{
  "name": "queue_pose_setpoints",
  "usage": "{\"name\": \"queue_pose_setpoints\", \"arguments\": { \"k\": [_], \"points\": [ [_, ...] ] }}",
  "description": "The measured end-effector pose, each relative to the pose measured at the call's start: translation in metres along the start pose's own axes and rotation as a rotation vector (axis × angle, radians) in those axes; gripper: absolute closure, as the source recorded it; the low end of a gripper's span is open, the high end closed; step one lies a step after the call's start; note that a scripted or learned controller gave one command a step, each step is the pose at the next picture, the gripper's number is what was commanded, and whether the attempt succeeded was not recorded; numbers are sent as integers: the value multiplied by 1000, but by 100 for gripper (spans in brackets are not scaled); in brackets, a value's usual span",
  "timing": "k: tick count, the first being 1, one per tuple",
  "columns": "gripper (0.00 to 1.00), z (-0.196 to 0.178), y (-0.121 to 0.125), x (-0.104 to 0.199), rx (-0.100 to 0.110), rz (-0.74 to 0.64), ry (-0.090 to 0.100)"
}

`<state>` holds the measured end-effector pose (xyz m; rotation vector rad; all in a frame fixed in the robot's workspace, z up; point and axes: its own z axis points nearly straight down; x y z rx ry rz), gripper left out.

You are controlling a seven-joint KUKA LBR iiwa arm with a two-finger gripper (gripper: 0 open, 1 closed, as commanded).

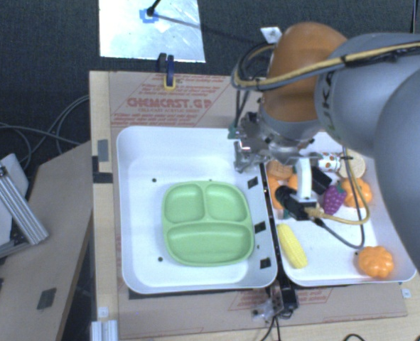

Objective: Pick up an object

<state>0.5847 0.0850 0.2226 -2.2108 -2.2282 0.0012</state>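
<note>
Camera view: arm (380, 98) comes in from the right, its orange band (302, 69) above the top of the right bin (330, 251). Gripper (246, 153) sits low at the wall between the two bins, near their far end, just beyond the plate's far right corner. Can't tell from this angle whether it's open or closed, and nothing is visibly held. Left bin (135, 190) has one item: a green divided plate (208, 222), flat, roughly centred and slightly toward the near side. Pickable items are all in the right bin. Corn (292, 245) lies along the left wall at the near end. Pumpkin (375, 261) is in the near right corner, well apart from the corn. Grapes (334, 199) are mid-bin, with an orange (357, 190) just beside them on the right. Another small orange piece (281, 170) is under the wrist, mostly hidden, so no ID on it. Both bins sit on a cardboard sheet (167, 101), with a blue and yellow clamp (168, 69) at its far edge.
</note>
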Motion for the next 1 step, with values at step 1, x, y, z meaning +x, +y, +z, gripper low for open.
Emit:
{"name": "queue_pose_setpoints", "arguments": {
  "k": [1],
  "points": [
    [100, 1, 6, -2, -4, 5, -1]
  ]
}}
